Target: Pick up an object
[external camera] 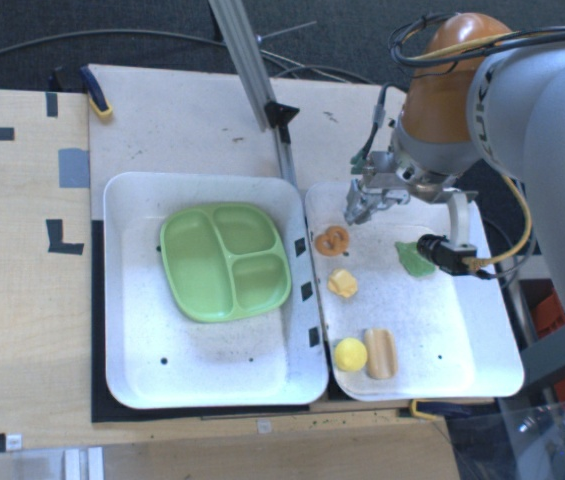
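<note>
Hanging over the far end of the right bin (482, 368), the claw (359, 211) sits just above and beside a small orange doughnut-shaped piece (333, 240); whether it is open or closed, I cannot tell. Nearer the front lie a yellow chunk (342, 285), a yellow ball (350, 354) and a tan bun (380, 353). The left bin (127, 348) holds a green divided plate (227, 261).
</note>
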You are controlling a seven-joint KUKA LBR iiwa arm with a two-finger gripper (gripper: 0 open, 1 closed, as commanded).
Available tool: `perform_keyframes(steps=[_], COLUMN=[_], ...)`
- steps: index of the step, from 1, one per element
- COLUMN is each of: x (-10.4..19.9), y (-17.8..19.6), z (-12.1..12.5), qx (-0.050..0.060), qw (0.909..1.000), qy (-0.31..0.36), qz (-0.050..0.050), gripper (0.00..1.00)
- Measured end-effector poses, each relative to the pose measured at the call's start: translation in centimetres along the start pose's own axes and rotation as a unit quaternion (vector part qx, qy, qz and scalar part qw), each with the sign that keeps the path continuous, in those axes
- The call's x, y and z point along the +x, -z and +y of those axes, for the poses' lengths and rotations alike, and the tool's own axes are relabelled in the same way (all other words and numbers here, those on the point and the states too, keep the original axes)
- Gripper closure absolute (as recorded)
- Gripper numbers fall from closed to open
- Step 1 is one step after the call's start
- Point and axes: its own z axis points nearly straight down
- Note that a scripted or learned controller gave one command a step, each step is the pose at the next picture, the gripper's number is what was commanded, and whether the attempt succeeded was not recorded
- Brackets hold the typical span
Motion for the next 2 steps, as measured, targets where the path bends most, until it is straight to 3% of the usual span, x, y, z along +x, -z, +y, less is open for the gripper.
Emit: perform_keyframes(steps=[2], x=[11.8], y=[0.8], z=[-0.7], qx=[0.000], qw=[1.0000], qy=[0.001], qz=[0.000], gripper=[1.00])
